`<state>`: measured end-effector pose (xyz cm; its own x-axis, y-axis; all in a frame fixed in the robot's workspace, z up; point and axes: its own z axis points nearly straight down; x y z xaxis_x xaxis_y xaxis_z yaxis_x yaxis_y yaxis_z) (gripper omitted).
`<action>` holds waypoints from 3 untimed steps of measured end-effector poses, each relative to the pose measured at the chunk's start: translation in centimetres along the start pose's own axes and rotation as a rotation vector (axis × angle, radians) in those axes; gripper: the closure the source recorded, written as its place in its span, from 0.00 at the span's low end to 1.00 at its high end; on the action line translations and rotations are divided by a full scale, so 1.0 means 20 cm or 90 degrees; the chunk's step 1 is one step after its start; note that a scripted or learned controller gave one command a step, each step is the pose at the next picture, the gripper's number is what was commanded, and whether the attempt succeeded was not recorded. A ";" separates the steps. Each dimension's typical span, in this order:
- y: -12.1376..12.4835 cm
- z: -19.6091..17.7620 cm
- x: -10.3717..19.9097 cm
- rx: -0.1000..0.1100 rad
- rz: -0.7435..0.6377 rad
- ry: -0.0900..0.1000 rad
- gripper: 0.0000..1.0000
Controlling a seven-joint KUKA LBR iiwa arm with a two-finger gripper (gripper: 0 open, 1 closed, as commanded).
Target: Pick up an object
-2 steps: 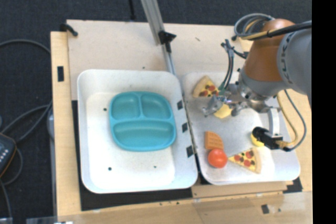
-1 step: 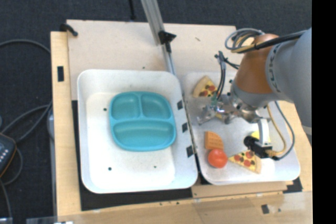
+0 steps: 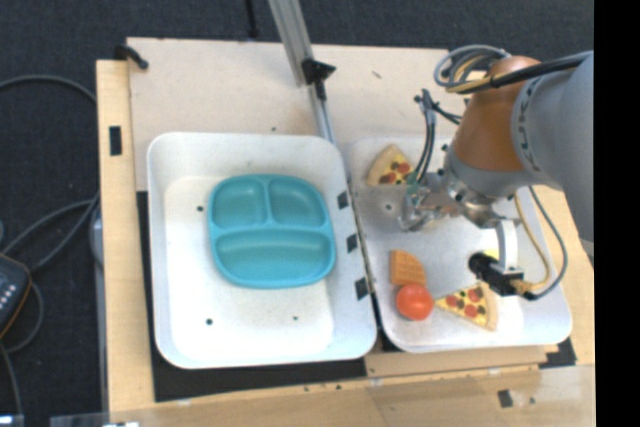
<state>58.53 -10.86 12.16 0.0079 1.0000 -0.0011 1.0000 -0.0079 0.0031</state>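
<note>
The claw [image 3: 413, 212] hangs low in the right bin [image 3: 545, 335], its grip state indiscernible.

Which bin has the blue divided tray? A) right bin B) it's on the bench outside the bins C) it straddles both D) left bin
D. The blue divided tray lies flat inside the left bin, while the right bin holds the pizza slices, the waffle piece and the tomato.
</note>
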 end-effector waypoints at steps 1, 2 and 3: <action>0.02 -0.28 0.04 -0.002 -0.007 0.000 1.00; 0.00 -0.59 0.02 -0.003 -0.007 -0.001 1.00; 0.01 -0.87 0.01 -0.003 -0.007 -0.001 1.00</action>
<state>58.65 -10.66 29.48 -0.0033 1.0000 -0.0021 1.0000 0.0033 0.0077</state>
